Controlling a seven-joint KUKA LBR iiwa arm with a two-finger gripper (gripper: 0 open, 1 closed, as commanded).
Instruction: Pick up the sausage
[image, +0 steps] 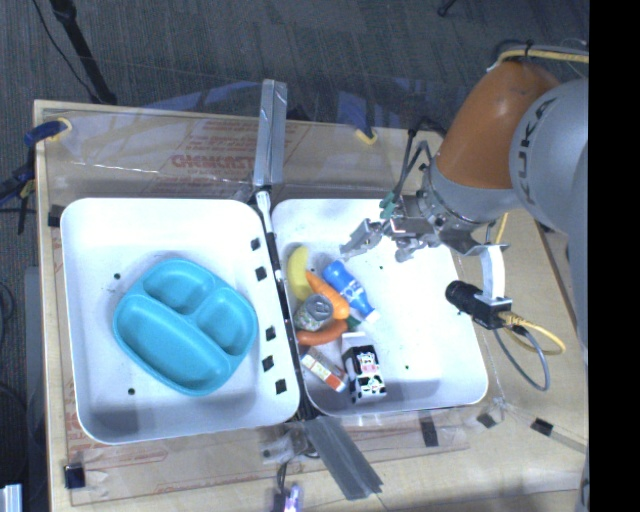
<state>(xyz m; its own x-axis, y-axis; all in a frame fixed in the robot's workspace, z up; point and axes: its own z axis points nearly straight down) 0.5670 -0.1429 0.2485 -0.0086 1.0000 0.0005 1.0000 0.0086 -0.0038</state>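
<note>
Two white bins sit side by side on the bench, split by a divider (268, 270) with black clips along it. I'll take the divider as my marker. Left of it, the left bin (90, 400) holds a blue tray (185, 322) with three compartments, lying at a slant near the bin's middle.

Right of the divider, the right bin (450, 375) has its clutter crowded against that near wall. A yellow banana (298, 270) lies closest to the divider, upright along it. An orange carrot (328, 290) slants just beside it, and a blue bottle (349, 288) lies against the carrot's far side. Below these a grey round thing (316, 312) rests on the pile. The sausage (322, 336), reddish-orange, lies just under it, close to the divider and hemmed in by the grey thing above, a small red-and-white packet (325, 372) below and a black-and-white carton (363, 372) to its lower right.

The arm (505, 125) reaches in from the right, its orange band high over the bin's far corner. The gripper (385, 238) hangs over the upper part of the right bin, well apart from the sausage and above the bottle. Its fingers (358, 240) look spread, with nothing between them.
</note>
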